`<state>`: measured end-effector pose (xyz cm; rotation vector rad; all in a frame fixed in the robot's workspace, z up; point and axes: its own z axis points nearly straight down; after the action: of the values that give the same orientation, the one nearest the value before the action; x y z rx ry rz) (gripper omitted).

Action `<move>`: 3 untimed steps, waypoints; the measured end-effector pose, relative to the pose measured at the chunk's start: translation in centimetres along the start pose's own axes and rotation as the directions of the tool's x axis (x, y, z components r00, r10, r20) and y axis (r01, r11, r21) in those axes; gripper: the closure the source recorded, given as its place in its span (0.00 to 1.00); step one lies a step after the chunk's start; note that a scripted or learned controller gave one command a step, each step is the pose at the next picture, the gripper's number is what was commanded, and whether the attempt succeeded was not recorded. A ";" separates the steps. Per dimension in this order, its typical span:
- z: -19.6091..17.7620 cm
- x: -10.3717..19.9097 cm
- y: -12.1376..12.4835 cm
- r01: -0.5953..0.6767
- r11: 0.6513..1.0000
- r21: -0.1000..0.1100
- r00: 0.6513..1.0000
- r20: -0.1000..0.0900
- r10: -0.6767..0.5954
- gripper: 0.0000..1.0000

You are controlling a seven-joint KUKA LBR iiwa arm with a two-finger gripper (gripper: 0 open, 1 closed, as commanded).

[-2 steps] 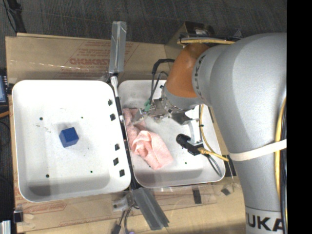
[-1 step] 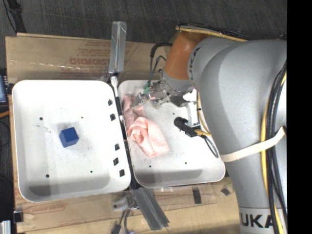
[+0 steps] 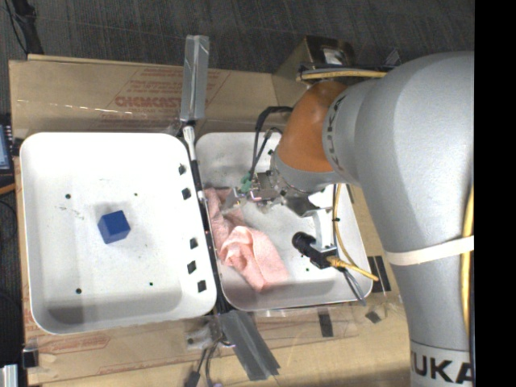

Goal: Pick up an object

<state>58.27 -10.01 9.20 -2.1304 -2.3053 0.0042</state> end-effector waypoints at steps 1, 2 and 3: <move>0.1 -0.2 -8.1 0.047 0.999 -0.001 0.999 -0.001 -0.047 0.00; 0.0 0.8 -4.4 0.044 0.999 -0.002 0.999 0.001 -0.044 0.00; 0.0 -1.1 -10.7 0.144 0.990 -0.003 0.990 0.000 -0.144 0.00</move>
<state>47.72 -12.00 9.21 -1.9588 -2.4546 -0.0004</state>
